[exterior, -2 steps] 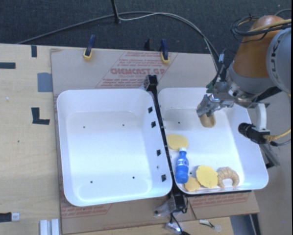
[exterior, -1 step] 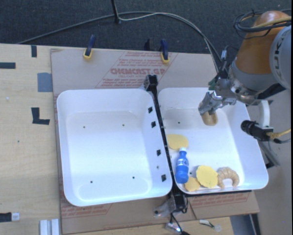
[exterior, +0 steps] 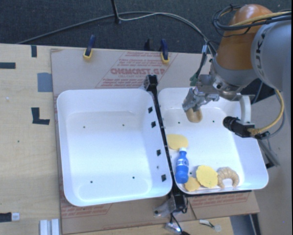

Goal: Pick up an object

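Two shallow white bins sit side by side on the tabletop, the left bin (exterior: 107, 151) and the right bin (exterior: 244, 155) meeting at a black divider. The grey arm (exterior: 264, 43) reaches in from the right, and its hand (exterior: 194, 106) hangs over the far part of the right bin, near the divider. One tan, rounded object (exterior: 194, 115) sits right under the fingertips, its top tucked between them, so the hand looks pinched onto it; whether the object rests on the bin floor or is lifted off it cannot be told. It is stubby, with its longer axis roughly upright in the view, its lower end pointing toward the bin's near edge. One blue bottle (exterior: 181, 166) with a white cap lies close to the divider, its long axis running from the far edge to the near edge, cap toward the far side. One pale yellow disc (exterior: 177, 141) lies just beyond the cap. Along the near edge lie one yellow round piece (exterior: 207, 176), one smaller orange-yellow piece (exterior: 192, 184) touching it and the bottle's base, and one curled, croissant-like beige piece (exterior: 228, 176) toward the near right corner. Two clamps grip the cardboard's far edge, a yellow clamp (exterior: 89, 49) and a blue clamp (exterior: 164, 51).
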You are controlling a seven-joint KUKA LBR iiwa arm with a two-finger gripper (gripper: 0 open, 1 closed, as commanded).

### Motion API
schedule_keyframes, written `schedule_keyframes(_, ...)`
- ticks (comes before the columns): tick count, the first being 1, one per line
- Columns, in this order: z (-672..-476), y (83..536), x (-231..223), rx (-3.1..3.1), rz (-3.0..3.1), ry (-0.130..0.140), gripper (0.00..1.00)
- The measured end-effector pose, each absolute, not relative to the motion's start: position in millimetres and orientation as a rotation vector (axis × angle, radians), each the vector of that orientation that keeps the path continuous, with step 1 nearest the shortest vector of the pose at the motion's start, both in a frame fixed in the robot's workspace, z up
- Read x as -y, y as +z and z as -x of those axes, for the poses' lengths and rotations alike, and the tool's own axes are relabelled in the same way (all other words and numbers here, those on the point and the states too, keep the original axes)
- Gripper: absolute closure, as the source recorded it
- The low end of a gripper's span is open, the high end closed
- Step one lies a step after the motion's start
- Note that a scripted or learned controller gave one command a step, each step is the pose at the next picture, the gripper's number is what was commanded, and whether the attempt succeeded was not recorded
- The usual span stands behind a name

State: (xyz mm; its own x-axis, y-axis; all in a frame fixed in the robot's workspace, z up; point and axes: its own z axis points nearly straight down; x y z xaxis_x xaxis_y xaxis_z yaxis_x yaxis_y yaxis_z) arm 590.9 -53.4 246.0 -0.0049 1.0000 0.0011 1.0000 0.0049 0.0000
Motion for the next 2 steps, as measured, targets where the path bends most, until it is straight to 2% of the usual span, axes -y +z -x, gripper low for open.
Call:
schedule_keyframes(1,-601.5,248.6,-5.8,2.227,2.215,-0.001,1.0)
schedule_keyframes(2,-620.0,242.3,-60.2,2.225,2.215,0.001,1.0)
